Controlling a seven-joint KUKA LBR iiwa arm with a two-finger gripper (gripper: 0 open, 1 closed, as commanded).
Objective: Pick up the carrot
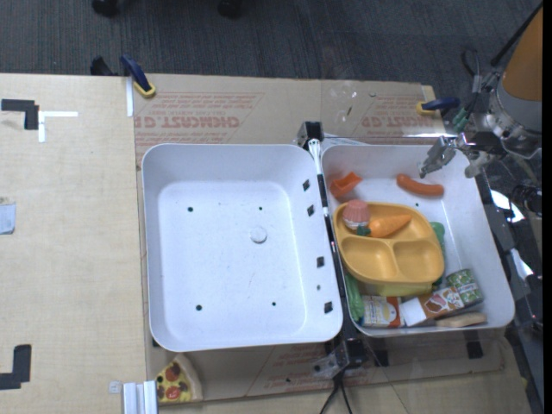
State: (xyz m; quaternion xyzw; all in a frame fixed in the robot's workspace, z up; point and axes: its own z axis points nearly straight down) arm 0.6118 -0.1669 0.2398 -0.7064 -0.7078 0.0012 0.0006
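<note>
Gripper above right bin's far edge

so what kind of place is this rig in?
Likely a robotics lab in an office: grey carpet, chair wheels at the top, and a wooden bench with two white bins, one full of toy food like a carrot.

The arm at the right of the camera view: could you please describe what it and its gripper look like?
The arm has a broad orange band above a pale grey wrist section. Below that sits a compact silvery metal gripper with thin dark cables looping around it. It is small and blurred, so no markings can be read.
</note>
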